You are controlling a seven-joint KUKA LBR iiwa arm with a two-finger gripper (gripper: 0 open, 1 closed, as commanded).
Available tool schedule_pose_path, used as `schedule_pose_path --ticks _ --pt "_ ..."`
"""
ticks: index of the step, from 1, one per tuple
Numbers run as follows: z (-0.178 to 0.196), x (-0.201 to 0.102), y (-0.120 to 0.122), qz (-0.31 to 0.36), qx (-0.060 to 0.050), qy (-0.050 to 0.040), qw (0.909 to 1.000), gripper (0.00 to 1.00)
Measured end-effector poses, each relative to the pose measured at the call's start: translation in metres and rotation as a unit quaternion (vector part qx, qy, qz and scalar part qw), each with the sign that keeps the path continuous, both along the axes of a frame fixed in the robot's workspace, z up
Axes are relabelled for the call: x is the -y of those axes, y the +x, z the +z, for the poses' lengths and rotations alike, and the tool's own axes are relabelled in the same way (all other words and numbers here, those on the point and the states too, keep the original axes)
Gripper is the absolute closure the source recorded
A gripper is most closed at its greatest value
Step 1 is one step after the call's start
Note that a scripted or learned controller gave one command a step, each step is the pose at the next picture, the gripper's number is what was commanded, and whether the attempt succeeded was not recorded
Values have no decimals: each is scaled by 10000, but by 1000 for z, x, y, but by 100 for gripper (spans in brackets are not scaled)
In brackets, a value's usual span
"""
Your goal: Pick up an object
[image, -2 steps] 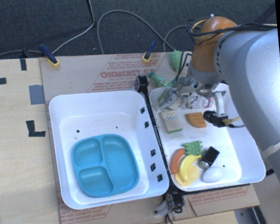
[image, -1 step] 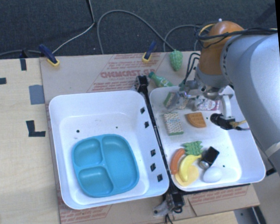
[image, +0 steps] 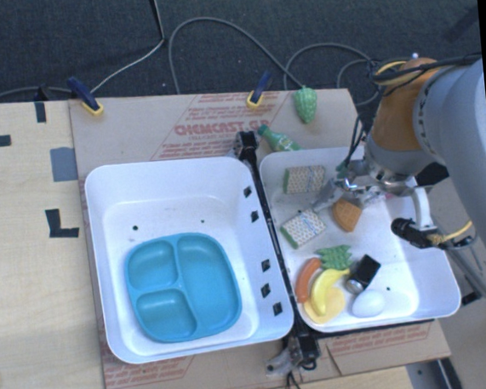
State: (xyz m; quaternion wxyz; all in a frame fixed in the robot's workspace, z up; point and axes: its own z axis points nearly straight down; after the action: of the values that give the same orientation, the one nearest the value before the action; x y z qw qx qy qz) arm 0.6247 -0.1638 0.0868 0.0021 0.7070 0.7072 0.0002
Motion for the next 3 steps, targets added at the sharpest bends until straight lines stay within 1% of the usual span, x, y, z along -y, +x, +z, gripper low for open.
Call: schedule_pose_path --ticks 1,2,3 --pt "0 -1 -21 9 15 -4 10000 0" --pt "0 -12 -36 -1 16 -12 10000 0" --pt "9 -12 -36 0 9 -8 10000 100"
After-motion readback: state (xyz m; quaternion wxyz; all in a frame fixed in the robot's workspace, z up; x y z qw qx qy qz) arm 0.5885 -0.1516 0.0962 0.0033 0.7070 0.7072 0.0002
